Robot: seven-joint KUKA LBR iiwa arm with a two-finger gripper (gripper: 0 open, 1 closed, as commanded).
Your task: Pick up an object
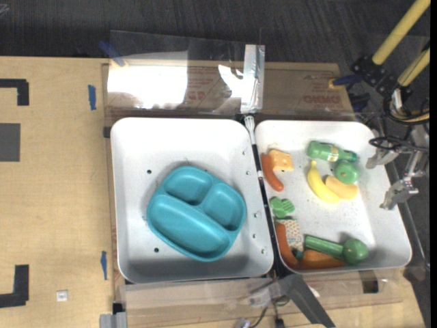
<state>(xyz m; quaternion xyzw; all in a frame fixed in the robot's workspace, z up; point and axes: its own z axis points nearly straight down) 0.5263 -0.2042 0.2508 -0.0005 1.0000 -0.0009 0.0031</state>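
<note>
Gripper [399,176] at right bin [392,234] edge, jaws prob apart, holding nothing

- A tan cardboard sheet [48,203] covered the bench across the left of the frame.
- Dark carpet [205,9] filled the top.
- Glare struck a clear plastic sheet [177,80] at upper centre.
- Blue tape [91,96] marked the cardboard's edge.

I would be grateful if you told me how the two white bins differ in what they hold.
The left bin holds one thing, a teal divided plate; the right bin holds many small toys, among them a yellow banana. The plate fills much of the left bin; the toys lie scattered in the right bin. Both bins are shallow and white.
</note>
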